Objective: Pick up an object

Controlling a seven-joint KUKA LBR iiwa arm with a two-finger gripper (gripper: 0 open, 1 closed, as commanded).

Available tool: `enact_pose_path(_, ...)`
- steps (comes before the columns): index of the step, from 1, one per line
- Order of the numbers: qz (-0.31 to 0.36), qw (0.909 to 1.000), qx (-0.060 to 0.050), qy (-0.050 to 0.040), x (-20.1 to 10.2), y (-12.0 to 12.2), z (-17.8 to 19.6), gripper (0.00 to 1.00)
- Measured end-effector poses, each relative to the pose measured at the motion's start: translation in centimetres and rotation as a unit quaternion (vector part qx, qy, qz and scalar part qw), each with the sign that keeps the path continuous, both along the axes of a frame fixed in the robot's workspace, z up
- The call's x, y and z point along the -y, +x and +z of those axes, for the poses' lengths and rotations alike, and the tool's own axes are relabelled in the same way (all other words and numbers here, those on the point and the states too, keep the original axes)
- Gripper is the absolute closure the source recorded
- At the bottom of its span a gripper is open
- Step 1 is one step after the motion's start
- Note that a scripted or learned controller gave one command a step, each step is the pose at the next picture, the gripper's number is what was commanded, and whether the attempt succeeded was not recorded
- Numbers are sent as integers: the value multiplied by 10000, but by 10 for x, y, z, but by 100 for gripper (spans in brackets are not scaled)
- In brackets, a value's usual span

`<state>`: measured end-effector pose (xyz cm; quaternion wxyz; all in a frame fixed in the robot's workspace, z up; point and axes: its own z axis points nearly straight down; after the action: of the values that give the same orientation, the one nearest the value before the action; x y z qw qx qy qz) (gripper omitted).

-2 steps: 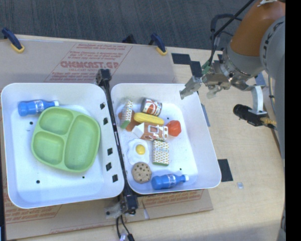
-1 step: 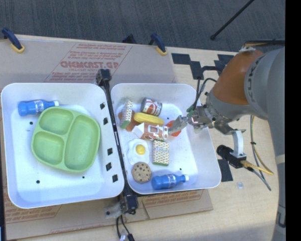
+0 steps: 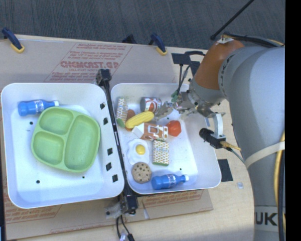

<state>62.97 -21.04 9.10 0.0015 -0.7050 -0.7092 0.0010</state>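
My gripper (image 3: 166,109) hangs low over the upper middle of the right bin (image 3: 203,159), its metal fingers pointing left. Just left of it lie a small can (image 3: 150,104) and a yellow corn cob (image 3: 139,118). A red tomato (image 3: 174,128) sits right below the fingers, beside an orange-and-white carton (image 3: 156,132). Further down lie a fried egg (image 3: 139,148), a green patterned box (image 3: 160,152), a cookie (image 3: 141,172) and a blue bottle (image 3: 167,181). Nothing is visibly held between the fingers.
The left bin (image 3: 12,179) holds a green divided plate (image 3: 66,139) and a second blue bottle (image 3: 35,106). A black divider strip (image 3: 113,134) runs between the bins. A striped packet (image 3: 121,108) lies by the right bin's left wall. The arm's bulk fills the right side.
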Motion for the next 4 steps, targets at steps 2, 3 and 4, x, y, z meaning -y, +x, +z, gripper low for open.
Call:
enact_pose_path(2, 23, 10000, 3, -1, 0, 1, 11, 0)
enact_pose_path(3, 37, 10000, 4, -1, 0, 1, 22, 100)
enact_pose_path(4, 41, 10000, 3, 0, 0, 1, 22, 0)
